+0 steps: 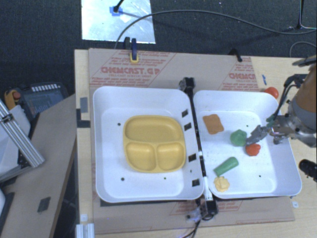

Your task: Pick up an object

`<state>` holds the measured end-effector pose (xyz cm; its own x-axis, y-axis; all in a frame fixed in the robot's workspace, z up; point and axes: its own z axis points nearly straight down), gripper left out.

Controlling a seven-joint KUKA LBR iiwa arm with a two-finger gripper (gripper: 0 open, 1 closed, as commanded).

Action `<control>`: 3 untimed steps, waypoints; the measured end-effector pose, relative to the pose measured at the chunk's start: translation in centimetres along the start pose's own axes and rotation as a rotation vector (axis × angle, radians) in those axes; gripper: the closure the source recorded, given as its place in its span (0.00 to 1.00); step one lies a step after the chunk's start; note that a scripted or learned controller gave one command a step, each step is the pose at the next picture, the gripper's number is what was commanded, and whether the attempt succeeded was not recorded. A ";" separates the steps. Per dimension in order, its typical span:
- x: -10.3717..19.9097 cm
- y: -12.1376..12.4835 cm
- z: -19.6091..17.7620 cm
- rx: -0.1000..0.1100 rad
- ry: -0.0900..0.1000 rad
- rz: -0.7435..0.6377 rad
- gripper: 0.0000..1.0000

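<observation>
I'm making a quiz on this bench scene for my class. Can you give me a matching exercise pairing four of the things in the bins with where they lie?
Things:
1. yellow tray
2. orange-brown flat piece
3. small yellow piece
4. red piece

Places:
A. near front edge of right bin
B. far part of right bin, near the divider
C. left bin
D. right bin, close by the gripper

Pairs: 1-C, 2-B, 3-A, 4-D
</observation>
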<state>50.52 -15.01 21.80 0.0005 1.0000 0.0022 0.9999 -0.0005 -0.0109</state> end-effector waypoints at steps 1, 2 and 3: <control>0.0 0.3 -0.6 -0.012 -0.002 -0.004 0.00; 0.1 0.5 5.6 -0.010 -0.002 -0.002 0.00; -0.1 0.2 9.9 -0.009 -0.001 -0.001 0.00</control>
<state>50.57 -15.05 11.93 -0.0010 1.0000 0.0010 1.0000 0.0010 -0.0024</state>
